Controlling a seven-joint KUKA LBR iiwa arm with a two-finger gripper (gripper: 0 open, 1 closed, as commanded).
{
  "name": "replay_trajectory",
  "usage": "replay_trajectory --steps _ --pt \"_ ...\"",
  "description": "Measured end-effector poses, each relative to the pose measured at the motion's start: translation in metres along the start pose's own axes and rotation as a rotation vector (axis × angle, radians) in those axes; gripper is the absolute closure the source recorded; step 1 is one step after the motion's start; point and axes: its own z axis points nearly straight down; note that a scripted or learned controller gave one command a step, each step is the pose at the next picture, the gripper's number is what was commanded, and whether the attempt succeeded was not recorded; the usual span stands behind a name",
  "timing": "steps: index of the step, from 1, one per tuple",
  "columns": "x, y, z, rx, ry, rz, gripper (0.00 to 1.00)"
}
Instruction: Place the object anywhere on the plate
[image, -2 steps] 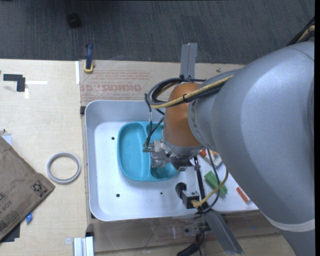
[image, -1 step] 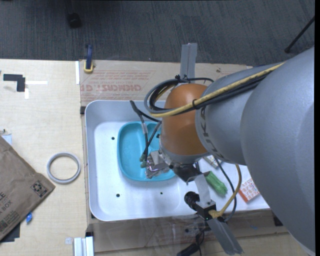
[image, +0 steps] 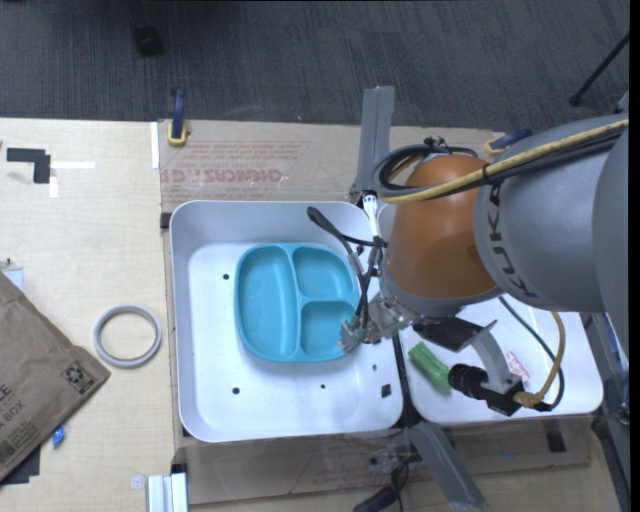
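Note:
A blue divided plate (image: 285, 300) with three compartments lies in the left white bin (image: 200, 390). My gripper (image: 355, 335) hangs low over the plate's right rim, beside the small lower-right compartment. The big orange and grey wrist above it hides most of it. A green oblong object (image: 432, 362) lies in the right white bin (image: 585, 390), near that bin's left wall and just right of the gripper.
A small white and pink item (image: 514, 362) rests in the right bin behind the cable. A roll of tape (image: 127, 333) and a cardboard box (image: 30, 385) sit on the bench to the left of the bins.

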Motion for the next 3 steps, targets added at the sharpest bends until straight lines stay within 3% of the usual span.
replay_trajectory --steps 1,2,3 --pt "-0.004 0.127 -0.003 -0.002 -0.001 -0.161 1.00" --pt "0.054 0.112 0.098 -0.004 -0.002 -0.305 1.00" --pt "0.049 0.113 0.096 -0.008 -0.009 -0.302 0.00"
